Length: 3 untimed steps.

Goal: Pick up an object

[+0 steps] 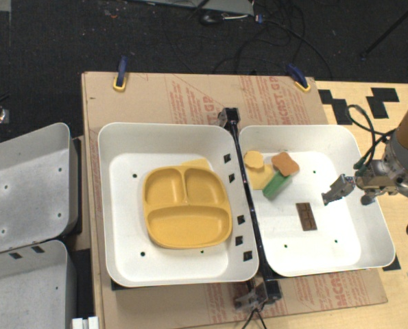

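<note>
Camera view had the gripper hovering over the right bin, can't really tell how its tool was set. Brown block lay just left of it; green block, orange piece and yellow pieces clustered further left.

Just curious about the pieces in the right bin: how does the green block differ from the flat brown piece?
The green block is chunky and bright; the brown piece is thin, flat and dark. The green block lies tilted against the yellow and orange pieces; the brown piece lies apart, alone on the bin floor, nearer the end effector. Both are small, elongated, in the right bin.
</note>
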Available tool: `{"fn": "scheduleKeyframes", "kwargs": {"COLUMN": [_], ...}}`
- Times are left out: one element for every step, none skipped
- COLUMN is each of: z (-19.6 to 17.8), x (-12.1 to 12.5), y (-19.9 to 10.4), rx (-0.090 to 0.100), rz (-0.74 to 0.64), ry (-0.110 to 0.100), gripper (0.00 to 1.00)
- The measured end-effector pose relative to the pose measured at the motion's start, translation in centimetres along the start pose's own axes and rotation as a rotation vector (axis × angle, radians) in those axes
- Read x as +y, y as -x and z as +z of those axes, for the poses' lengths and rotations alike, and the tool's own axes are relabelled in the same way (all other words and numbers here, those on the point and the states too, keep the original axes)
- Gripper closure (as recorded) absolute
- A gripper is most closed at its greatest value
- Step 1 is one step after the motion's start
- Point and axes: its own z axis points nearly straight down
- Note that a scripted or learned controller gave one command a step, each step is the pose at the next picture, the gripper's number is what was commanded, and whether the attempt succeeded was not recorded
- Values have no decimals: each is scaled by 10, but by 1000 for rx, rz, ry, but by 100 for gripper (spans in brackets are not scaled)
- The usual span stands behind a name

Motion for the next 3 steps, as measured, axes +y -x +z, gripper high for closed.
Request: {"fn": "scheduleKeyframes", "kwargs": {"z": [-5,58,102], "x": [2,7,6], "y": [0,-2,2], "rx": [-2,-1,-1], "rz": [-4,-1,0], "ry": [11,6,7], "gripper": [0,0,0]}}
